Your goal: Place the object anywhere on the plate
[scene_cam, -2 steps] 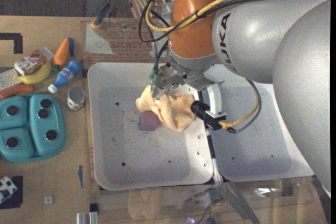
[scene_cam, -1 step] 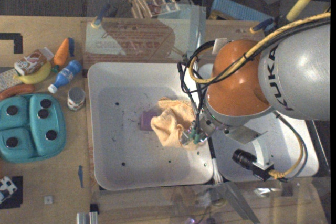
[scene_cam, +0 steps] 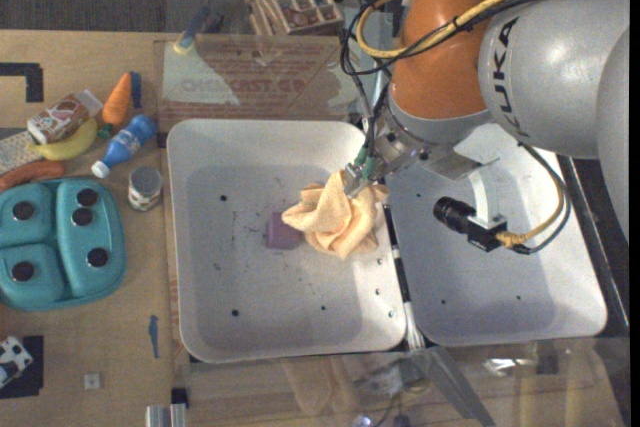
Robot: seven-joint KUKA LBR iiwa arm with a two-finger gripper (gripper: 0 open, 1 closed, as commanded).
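1. Reaching in from the right, the grey arm (scene_cam: 540, 65) with its orange band (scene_cam: 445, 45) carries the gripper (scene_cam: 357, 177) down over the right part of the left bin (scene_cam: 200, 215).
2. Gripper: fingertips sit at the top edge of a yellow cloth (scene_cam: 335, 215); the cloth's upper corner appears bunched and drawn up between the fingers, so they seem closed on it, though the tips are small and partly hidden.
3. Yellow cloth: crumpled, its lower folds resting on the left bin's floor near the right wall.
4. Purple block (scene_cam: 281, 233): small, lying on the bin floor, touching the cloth's left edge and partly covered by it.
5. Right bin (scene_cam: 520, 295): white, beside the left bin; a black cable fitting (scene_cam: 462, 218) hangs above it.
6. Teal tray (scene_cam: 60, 240): on the bench left of the bins, with dark round spots.
7. Bench items above the tray: small can (scene_cam: 145, 187), blue bottle (scene_cam: 124, 145), toy carrot (scene_cam: 119, 99), banana (scene_cam: 68, 143).
8. Cardboard box (scene_cam: 290, 0): beyond the bins, holding compartmented pieces.
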